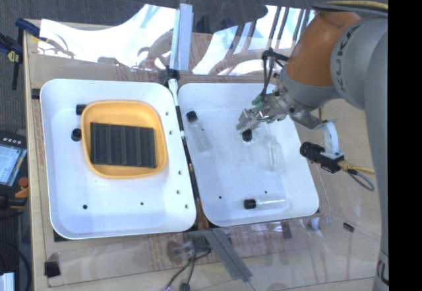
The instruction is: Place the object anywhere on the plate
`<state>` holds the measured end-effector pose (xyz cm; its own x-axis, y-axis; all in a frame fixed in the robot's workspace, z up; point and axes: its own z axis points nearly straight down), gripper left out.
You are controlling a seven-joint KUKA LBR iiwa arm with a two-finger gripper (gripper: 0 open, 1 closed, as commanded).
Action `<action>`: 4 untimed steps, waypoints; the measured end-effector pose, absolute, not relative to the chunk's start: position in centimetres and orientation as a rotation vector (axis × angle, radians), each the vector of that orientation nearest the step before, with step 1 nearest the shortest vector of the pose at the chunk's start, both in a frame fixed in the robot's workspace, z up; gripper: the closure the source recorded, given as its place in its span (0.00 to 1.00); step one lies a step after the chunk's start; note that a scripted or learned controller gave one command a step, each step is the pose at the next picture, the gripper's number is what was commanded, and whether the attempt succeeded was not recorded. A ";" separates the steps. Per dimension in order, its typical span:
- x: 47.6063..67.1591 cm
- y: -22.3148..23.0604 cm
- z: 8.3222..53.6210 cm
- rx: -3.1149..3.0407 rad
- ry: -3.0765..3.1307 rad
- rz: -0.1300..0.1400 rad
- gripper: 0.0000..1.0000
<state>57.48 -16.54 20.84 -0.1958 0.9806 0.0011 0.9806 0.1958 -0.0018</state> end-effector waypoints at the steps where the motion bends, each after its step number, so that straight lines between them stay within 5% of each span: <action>1: 61.8 -13.1 24.2 -1.832 -2.551 0.001 1.00; 2: 61.8 -13.1 24.2 -1.832 -2.551 0.001 0.00; 4: 64.0 -1.5 19.3 -0.700 -3.061 0.001 0.00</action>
